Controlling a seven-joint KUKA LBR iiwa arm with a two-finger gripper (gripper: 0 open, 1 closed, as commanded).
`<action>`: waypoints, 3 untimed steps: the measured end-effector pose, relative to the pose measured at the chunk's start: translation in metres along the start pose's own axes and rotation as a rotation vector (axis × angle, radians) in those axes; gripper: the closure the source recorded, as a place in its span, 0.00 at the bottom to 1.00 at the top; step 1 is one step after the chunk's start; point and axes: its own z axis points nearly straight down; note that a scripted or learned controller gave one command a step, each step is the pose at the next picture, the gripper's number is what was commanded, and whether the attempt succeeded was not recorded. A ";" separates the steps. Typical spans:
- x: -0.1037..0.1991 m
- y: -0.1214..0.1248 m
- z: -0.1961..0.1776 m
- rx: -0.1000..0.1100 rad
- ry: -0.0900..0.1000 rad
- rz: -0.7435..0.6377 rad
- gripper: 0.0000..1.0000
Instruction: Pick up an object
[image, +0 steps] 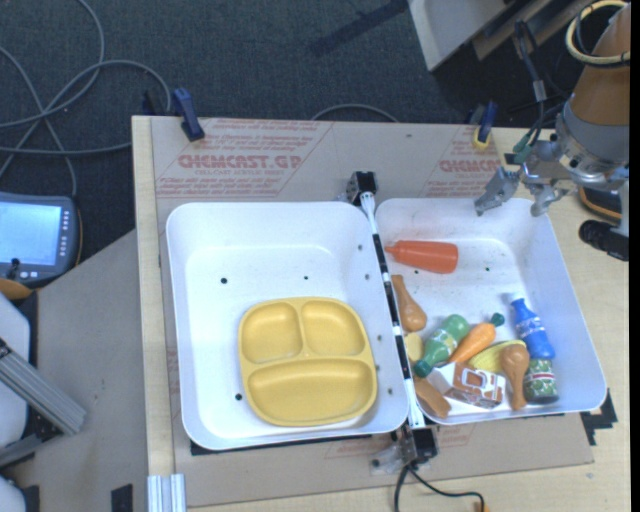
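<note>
In the right bin (560, 275) lie one red bottle (424, 256), one blue bottle (529, 330), one carrot (472, 342) and other toys, while the gripper (519, 197), spread and holding nothing, hovers above the far rim, and the left bin (200, 300) holds one yellow tray (306, 360).

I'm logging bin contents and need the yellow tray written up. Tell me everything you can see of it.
The yellow tray is a rounded-corner divided plate, seemingly smooth plastic, with three compartments: two smaller ones on the far side and one wide one on the near side. It lies flat, right way up, on the floor of the left bin, toward its near right part. Nothing sits in its compartments, and no other object touches it.
</note>
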 end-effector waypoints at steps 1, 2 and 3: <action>0.050 -0.041 0.138 0.011 0.004 -0.004 0.00; 0.074 -0.003 0.132 0.021 -0.004 -0.004 0.00; 0.065 0.004 0.135 0.045 0.007 -0.003 0.00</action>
